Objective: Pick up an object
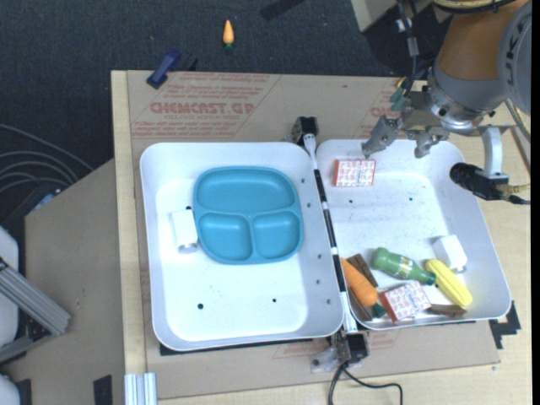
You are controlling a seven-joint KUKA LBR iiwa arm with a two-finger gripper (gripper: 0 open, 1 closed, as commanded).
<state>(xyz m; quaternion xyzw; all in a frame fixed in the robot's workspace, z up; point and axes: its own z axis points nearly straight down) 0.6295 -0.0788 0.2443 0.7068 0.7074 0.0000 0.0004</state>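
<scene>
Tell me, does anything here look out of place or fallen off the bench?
Yes. A small orange carrot-like toy and a blue object lie on the dark floor beyond the bench, outside both bins. In the right bin, most items crowd one near corner.

Arm [485,53] reached in from upper right, orange band showing above grey wrist. Wrist pointed down and leftward. Gripper [398,144] hung at low end of arm, two fingers spread well apart, nothing between them. Left fingertip [371,148] sat lower than right one. Cables ran along upper arm
</scene>
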